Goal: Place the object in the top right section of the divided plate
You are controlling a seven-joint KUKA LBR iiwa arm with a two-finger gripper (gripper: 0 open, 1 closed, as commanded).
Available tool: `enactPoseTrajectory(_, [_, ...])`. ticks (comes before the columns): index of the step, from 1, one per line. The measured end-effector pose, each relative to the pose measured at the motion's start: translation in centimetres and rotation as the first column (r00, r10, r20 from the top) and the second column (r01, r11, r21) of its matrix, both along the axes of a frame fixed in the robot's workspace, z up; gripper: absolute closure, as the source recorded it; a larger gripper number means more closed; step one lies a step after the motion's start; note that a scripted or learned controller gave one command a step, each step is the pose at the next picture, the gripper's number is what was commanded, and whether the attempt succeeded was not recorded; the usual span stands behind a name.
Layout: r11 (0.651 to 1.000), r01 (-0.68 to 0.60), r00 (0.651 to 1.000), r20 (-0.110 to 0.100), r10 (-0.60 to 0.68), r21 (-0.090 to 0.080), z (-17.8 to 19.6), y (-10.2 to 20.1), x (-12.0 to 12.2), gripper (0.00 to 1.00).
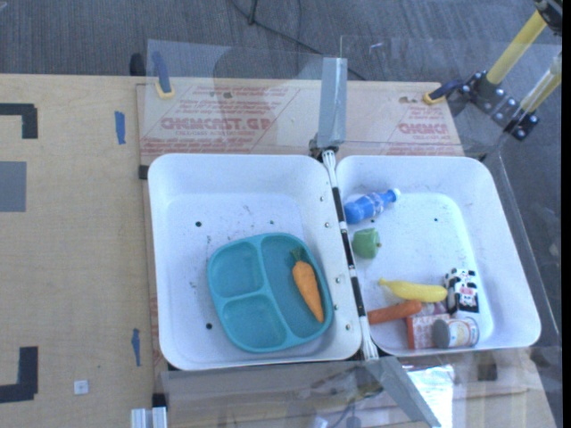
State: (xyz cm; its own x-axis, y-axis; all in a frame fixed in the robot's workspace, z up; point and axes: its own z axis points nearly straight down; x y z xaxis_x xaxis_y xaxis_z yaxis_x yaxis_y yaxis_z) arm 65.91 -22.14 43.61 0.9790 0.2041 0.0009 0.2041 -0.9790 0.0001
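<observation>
A: Gripper, can't tell if it's spread or pressed together.

B: OK. Where's the task obj sitting?

A: Orange plastic carrot w/ green top is lying in the long right-hand section of the teal three-section plastic plate, green end pointing toward the plate's top right corner.

B: And the plate?

A: It's resting in the left shallow white bin, front right area, near the divider btw the bins.

B: What's the right shallow white bin holding?

A: Blue plastic bottle w/ white cap is lying top left, w/ a small green chunk just below. Yellow toy banana is lying lower middle, w/ an orange-red stick-like piece just under it. Black-and-white cow figure is sitting by the banana's right tip. Red-labelled can is lying at the front wall.
</observation>
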Motion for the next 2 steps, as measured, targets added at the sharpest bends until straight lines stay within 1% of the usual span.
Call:
enactPoseTrajectory(1, [1.0, -0.008, 1.0, 0.001, 0.008, -0.002, 1.1, 0.5, 0.2, 1.0])
enactPoseTrajectory(2, [0.994, -0.105, 0.994, -0.003, 0.105, 0.003, -1.6, 8.9, 0.1, 1.0])
